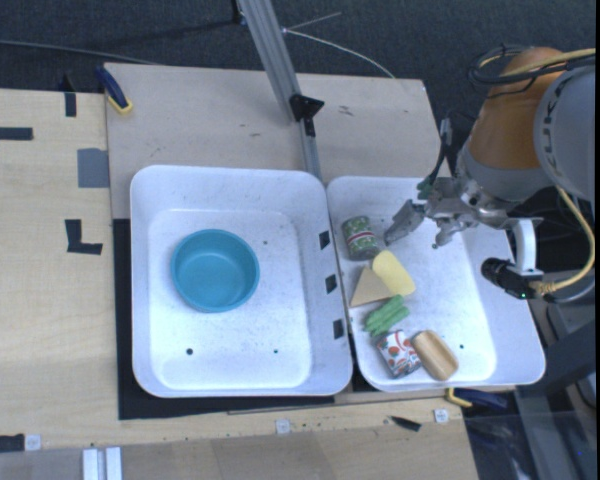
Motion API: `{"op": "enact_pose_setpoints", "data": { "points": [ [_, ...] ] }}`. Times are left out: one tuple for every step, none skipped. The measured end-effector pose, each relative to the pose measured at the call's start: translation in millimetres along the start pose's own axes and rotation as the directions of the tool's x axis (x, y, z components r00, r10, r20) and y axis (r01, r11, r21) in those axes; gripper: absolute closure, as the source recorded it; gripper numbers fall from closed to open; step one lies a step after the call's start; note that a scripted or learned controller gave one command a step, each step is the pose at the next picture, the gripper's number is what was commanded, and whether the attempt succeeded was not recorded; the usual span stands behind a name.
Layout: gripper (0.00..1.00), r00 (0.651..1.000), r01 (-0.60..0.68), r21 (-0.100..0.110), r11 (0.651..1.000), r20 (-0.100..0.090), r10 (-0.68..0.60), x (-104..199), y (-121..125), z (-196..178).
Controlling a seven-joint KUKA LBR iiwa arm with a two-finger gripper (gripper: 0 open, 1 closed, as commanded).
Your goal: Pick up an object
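My gripper point(425, 230) hangs over the upper part of the right bin point(500, 358), its two dark fingers spread open with nothing between them. Just left of it stands a small green can point(359, 236). Below the can lie a yellow rounded piece point(393, 272) and a tan cheese wedge point(368, 289). Further down are a green pepper-like item point(386, 316), a small red and white packet point(396, 354) and a tan bread-roll shape point(435, 354). A blue bowl point(215, 269) sits in the left bin point(160, 368).
A grey metal pole point(276, 58) slants down from the top to the gap between the bins. A blue and yellow clamp point(115, 90) lies at the bench's upper left. Cables point(570, 268) loop beside the arm at the right.
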State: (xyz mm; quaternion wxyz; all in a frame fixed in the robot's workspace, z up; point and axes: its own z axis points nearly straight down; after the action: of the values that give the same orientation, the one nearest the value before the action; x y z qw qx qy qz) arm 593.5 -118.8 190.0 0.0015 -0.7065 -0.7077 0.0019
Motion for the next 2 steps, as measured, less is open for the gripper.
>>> {"op": "enact_pose_setpoints", "data": {
  "points": [
    [0.0,1.0,-0.001,0.003,1.0,0.0,0.001,-5.6,-6.0,61.8],
    [0.0,1.0,-0.001,-0.007,1.0,0.002,0.001,-5.4,-5.0,101.7]
  ]
}}
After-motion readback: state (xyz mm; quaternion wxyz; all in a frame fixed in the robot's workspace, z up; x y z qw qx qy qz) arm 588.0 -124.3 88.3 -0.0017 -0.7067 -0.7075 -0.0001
